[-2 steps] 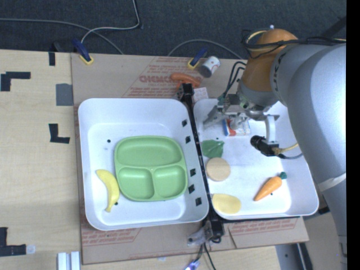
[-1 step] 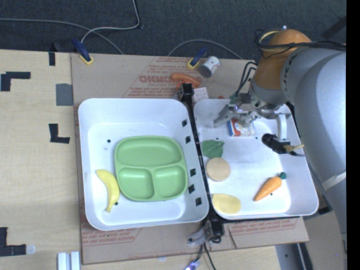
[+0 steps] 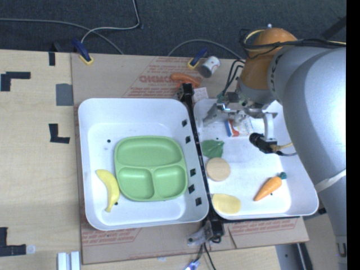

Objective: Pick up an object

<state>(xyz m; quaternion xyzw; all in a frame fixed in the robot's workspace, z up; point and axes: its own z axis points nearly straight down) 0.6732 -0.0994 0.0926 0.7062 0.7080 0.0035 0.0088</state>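
Note:
My gripper [image 3: 228, 110] hangs low over the far left corner of the right bin [image 3: 292, 207], under the grey arm and its orange band. Just below it lies a small red and blue object [image 3: 233, 129], close to the gripper or touching it; I cannot tell which. Further down the bin are a green leafy piece [image 3: 212, 148], a round tan disc [image 3: 218, 169], a pale yellow piece [image 3: 226, 203] and an orange carrot [image 3: 268, 188]. Nothing is seen held in the gripper.
The left bin [image 3: 93, 122] holds a green divided plate [image 3: 151, 168] and a banana [image 3: 109, 188] at its lower left. An orange item [image 3: 185, 78] and a small white roll [image 3: 208, 66] lie on the cardboard behind the bins. The arm's bulk covers the right bin's right side.

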